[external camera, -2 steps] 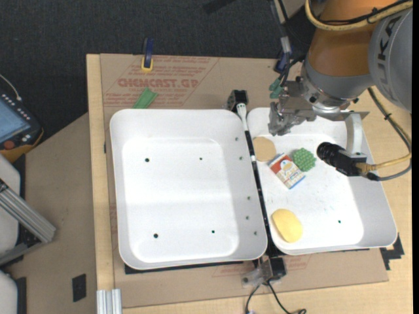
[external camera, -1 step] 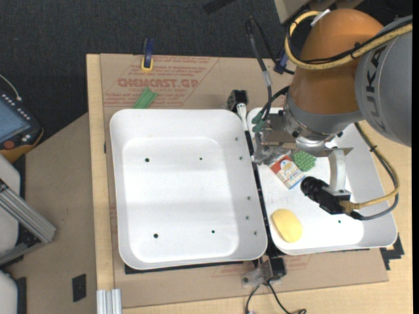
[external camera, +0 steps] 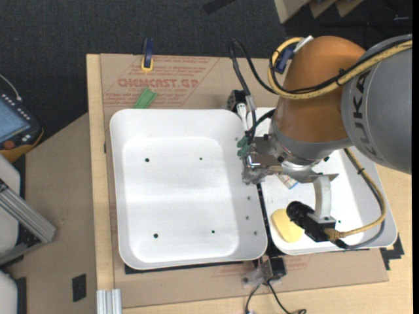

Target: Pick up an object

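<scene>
The left bin [external camera: 173, 188] lies open to reach; the arm [external camera: 327, 97] overhangs the right bin [external camera: 366, 208].

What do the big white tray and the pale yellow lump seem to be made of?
The white tray looks like smooth moulded plastic: rounded corners, soft sheen. The yellow lump in the other bin looks matte and soft-edged, perhaps foam or sponge; hard to be sure.

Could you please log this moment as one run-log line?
arm: over right bin | yellow object: in right bin | left bin: white
</scene>
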